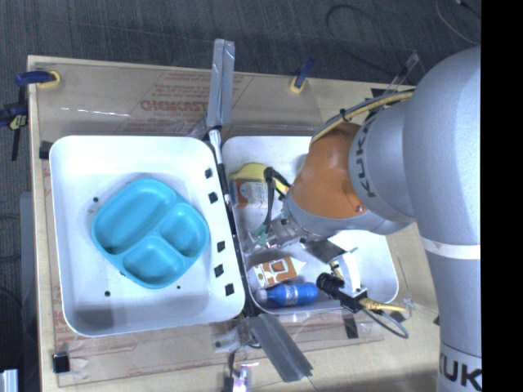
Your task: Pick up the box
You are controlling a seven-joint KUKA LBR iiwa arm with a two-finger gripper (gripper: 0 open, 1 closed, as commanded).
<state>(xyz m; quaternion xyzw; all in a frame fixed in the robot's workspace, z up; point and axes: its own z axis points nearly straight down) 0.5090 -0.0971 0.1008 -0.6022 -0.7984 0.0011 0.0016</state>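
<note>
Low over the right bin (pixel 384 278), the gripper (pixel 274 233) hovers beside the box (pixel 272 269).

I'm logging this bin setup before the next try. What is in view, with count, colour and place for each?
white bins: two, white, side by side on the bench
divided tray: one, blue, in the left bin
banana: one, yellow, far end of the right bin
box: one, white with orange print, near end of the right bin
bottle: one, blue, right bin's near edge, beside the box
arm: one, grey with orange band, over the right bin
</note>
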